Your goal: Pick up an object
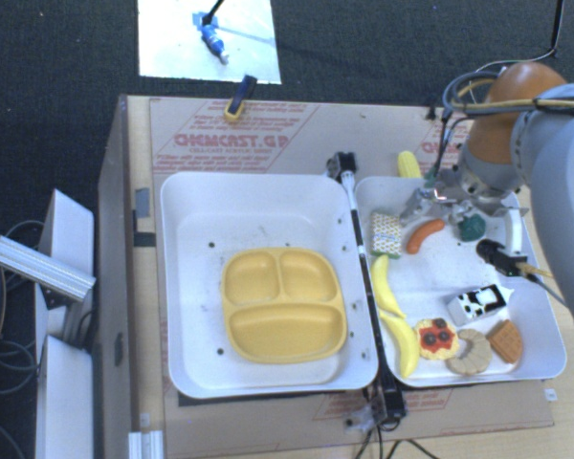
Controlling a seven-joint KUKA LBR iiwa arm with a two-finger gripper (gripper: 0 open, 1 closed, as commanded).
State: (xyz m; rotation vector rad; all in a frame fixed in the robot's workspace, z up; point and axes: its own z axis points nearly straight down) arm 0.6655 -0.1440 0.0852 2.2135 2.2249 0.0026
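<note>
Camera view shows the end effector [438, 199] low in the right bin [536, 352], just beside the sausage [424, 236]. I cannot tell its state; nothing looks lifted yet, so the pick remains.

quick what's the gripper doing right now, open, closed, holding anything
Gripper: low over the right bin, by the orange sausage. Open or shut cannot be told; nothing visibly held.

The arm [545, 142] is cut off by the right edge; its wrist covers the right bin's [555, 352] far corner; the fingers are too blurred to read.
</note>
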